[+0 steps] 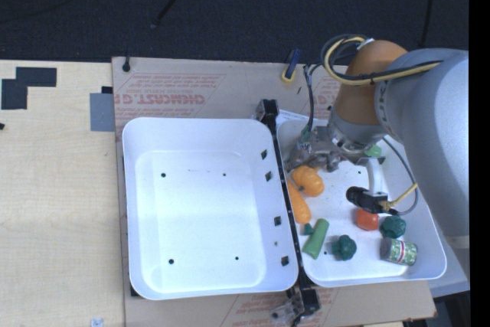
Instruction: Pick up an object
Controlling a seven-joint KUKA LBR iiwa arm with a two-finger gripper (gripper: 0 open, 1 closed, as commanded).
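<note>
Camera view: the gripper point(312, 155) hangs in the right bin point(429, 260), an orange piece point(308, 180) at its six o'clock.

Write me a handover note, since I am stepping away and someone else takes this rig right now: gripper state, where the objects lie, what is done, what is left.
Gripper: low in the right white bin, near its upper left part; whether it is open or shut cannot be told, and nothing is seen held.
Objects, all in the right bin: orange rounded plastic piece just below the gripper, long orange carrot-like piece, light green cylinder, dark green lumpy ball, red rounded piece, second dark green lump, small green-and-white can.
Left white bin: beside it.
Done: no pick visible.
Left: grasp and lift one object.
</note>
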